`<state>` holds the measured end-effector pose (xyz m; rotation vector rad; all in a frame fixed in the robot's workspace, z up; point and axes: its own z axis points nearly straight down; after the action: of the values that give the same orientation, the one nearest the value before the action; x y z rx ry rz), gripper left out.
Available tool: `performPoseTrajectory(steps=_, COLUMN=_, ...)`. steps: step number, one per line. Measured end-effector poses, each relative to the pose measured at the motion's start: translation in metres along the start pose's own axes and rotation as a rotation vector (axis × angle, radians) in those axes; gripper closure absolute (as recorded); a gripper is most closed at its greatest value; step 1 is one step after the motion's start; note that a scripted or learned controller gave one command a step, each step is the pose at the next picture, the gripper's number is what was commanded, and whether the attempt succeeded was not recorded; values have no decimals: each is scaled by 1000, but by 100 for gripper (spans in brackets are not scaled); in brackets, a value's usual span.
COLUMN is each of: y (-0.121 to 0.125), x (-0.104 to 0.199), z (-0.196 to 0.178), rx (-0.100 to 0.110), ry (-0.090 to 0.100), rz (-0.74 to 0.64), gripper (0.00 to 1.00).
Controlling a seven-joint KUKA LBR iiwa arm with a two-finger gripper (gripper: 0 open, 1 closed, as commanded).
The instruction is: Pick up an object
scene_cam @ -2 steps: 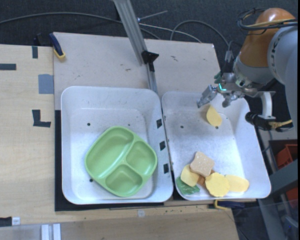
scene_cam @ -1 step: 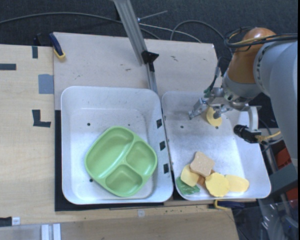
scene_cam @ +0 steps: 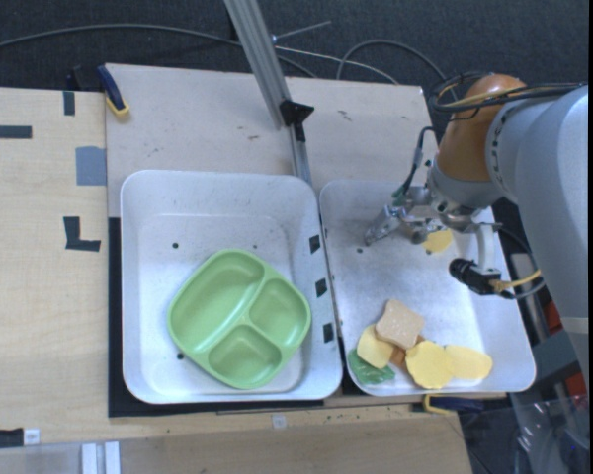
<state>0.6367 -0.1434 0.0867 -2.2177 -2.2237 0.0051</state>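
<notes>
Currently the end effector (scene_cam: 387, 223) sits low in the upper part of the right bin (scene_cam: 348, 205), fingers apart with nothing between them; a small yellow piece (scene_cam: 439, 241) lies just beside it toward the right. Other candidates, a tan block (scene_cam: 401, 324), yellow pieces (scene_cam: 447, 364) and a green scrap (scene_cam: 365, 371), cluster at the bin's lower edge, while a green divided tray (scene_cam: 239, 316) fills the left bin (scene_cam: 138, 265). Judged step: approach, nothing grasped; next calls for centring over one piece, then closing.

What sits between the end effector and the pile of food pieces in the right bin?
In the camera view, only bare white bin floor lies between the end effector and the food pile.
</notes>
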Motion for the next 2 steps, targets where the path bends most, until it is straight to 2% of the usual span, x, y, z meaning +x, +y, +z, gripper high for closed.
performPoseTrajectory(steps=1, y=0, x=1, z=-12, rx=-1, ry=1, rz=-2, gripper=100)
performPoseTrajectory(steps=2, y=1, x=-8, z=-61, rx=-7, ry=0, rz=0, gripper=100)
